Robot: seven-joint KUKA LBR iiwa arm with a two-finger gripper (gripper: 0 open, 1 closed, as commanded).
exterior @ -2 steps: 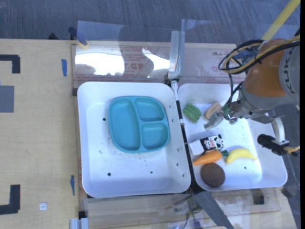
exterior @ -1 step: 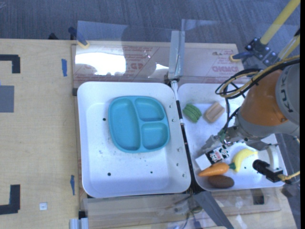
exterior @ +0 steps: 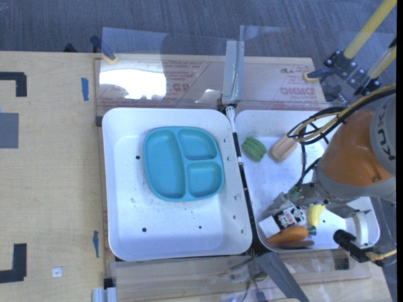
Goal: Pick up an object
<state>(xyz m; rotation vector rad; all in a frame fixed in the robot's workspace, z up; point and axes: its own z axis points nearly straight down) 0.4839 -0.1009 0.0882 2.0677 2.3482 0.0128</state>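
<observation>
One orange carrot-like object (exterior: 288, 235) lies beside the gripper (exterior: 291, 214).

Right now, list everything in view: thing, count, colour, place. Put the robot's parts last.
Bins: 2, white, side by side on the bench; left bin, right bin.
Divided plate: 1, light blue, three compartments, middle of the left bin.
Green object: 1, ridged, top left of the right bin.
Tan block: 1, beside the green object, on its right.
Orange object: 1, long, at the right bin's near edge.
Yellow object: 1, small, just above the orange one.
Black-and-white item: 1, printed, under the gripper; too small to identify.
Arm: 1, grey with an orange band, over the right bin.
Gripper: 1, low in the right bin.
</observation>
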